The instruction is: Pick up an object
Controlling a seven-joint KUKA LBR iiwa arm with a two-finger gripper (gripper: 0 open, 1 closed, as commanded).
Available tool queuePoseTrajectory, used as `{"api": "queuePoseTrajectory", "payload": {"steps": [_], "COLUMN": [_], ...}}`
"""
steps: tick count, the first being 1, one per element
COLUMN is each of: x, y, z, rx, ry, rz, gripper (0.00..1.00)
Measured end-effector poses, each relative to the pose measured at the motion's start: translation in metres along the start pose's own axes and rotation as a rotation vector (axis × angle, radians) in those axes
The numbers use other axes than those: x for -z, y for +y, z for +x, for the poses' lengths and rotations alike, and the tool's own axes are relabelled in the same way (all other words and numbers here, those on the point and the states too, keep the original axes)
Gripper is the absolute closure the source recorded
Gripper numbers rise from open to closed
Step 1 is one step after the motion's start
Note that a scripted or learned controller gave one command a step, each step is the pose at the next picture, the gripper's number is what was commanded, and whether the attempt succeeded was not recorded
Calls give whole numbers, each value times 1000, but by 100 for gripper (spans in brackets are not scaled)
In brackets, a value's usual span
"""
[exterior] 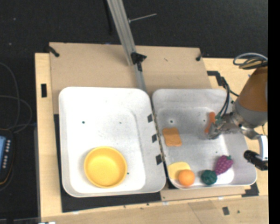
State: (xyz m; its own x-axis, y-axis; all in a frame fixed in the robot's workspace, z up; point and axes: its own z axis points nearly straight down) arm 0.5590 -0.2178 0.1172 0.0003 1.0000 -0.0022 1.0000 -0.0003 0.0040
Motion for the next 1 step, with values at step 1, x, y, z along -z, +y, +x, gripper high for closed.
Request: {"api": "queuePoseTrajectory", "payload": {"steps": [1], "x": [59], "y": [2], "z": [8], "rx": [4], "ry": [0], "rz": [-3], "gripper": [100]}}
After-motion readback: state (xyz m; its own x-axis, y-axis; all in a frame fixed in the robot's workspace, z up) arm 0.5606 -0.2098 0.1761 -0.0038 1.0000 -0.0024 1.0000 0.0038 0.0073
